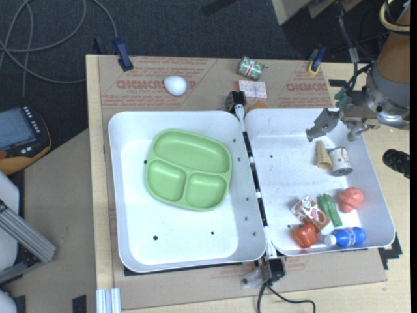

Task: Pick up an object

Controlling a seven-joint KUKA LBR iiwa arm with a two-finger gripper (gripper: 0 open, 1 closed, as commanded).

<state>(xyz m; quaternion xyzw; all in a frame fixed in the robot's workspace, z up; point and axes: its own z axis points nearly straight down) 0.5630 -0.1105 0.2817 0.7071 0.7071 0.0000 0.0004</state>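
My gripper hangs over the back of the right bin, open, with nothing between its fingers. Just below it lie a tan cone and a small grey can, side by side. Toward the bin's front right corner sit a pink-orange fruit, a green item, a patterned packet, a red item and a blue bottle, clustered close together.
A green divided plate lies in the left bin. Behind the bins on the cardboard rest a white egg, a green can and a small box. Blue clamps grip the board's back edge.
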